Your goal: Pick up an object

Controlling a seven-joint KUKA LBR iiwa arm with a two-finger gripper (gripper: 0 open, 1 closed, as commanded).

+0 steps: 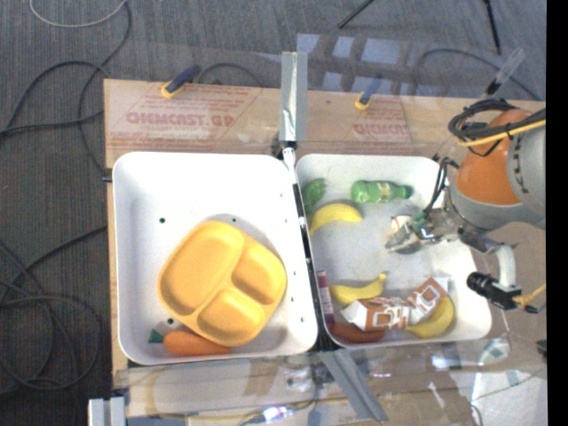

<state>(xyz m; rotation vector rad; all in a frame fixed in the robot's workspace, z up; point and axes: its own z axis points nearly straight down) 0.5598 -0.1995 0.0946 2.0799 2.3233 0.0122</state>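
My gripper [406, 235] hangs low over the middle right of the right bin [373, 161], above bare white floor. A green bottle [380, 191] lies just beyond it at the bin's back. To its left lies a yellow banana [335, 214], with a small green piece [314, 192] beside that. Toward the front are another banana [359, 287], an orange and white carton [395, 311], a third banana [437, 319] and a dark red item [351, 331] partly under the carton. I see nothing held in the gripper.
The left bin [142, 176] holds a yellow divided plate [224, 280] and a carrot [191, 343] at its front edge. A metal divider [290, 105] runs between the bins at the back. The arm's orange band [486, 177] sits over the right bin's right rim.
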